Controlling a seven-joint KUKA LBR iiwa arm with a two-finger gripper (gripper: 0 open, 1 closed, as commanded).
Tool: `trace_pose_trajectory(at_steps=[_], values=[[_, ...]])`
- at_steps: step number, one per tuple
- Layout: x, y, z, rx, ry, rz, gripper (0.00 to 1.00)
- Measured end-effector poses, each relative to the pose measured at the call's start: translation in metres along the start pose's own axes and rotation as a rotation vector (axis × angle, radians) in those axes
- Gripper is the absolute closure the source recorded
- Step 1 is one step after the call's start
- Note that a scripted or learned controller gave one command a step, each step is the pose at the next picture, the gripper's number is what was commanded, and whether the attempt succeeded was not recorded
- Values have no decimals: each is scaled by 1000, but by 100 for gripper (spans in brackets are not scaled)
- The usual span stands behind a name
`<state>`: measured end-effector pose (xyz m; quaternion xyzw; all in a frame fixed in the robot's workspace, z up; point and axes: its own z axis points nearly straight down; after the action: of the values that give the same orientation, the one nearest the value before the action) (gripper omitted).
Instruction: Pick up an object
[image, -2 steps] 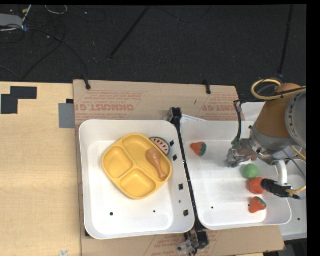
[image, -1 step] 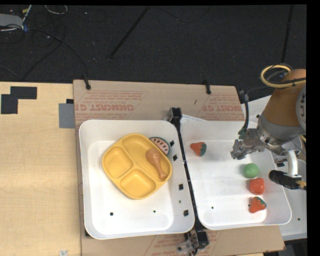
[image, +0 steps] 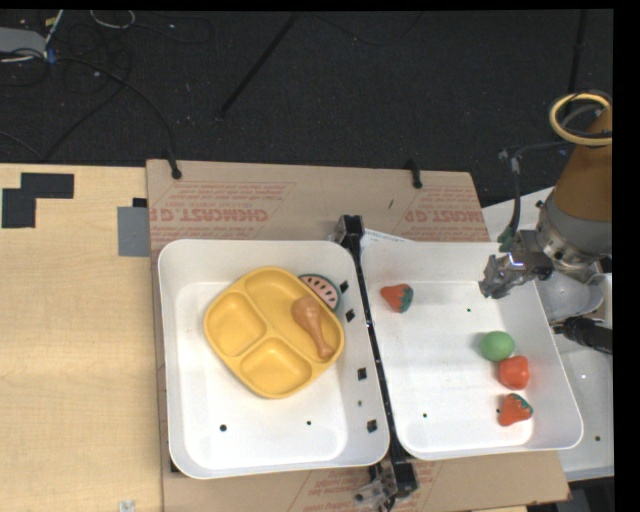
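White bins side by side on cardboard. Left bin (image: 190, 420) holds a yellow divided plate (image: 262, 340) near its middle, with a tan drumstick (image: 315, 326) lying across the plate's far-right section. A watermelon slice (image: 322, 289) is tucked just past the plate's far-right edge, touching it or partly under it.

Right bin (image: 450, 420): near its right near corner a strawberry (image: 515, 409). Just beyond it a red-orange tomato (image: 514, 372), then a green ball (image: 496, 346) close beside the tomato, maybe touching. All three hug the right wall. A second strawberry (image: 397, 297) lies alone near the far-left corner, well apart from the others.

Gripper (image: 497, 275) is over the bin's far-right edge, arm coming in from the right. Nothing seen between its fingers; can't tell if they are apart or together, too small and dark.
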<state>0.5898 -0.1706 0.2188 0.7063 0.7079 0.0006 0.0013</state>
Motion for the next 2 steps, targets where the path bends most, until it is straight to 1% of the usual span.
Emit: trace_pose_trajectory(at_steps=[1, 2], values=[[-4, 11, -55, -1, 0, 0, 100], [45, -7, -55, 7, 3, -1, 100]])
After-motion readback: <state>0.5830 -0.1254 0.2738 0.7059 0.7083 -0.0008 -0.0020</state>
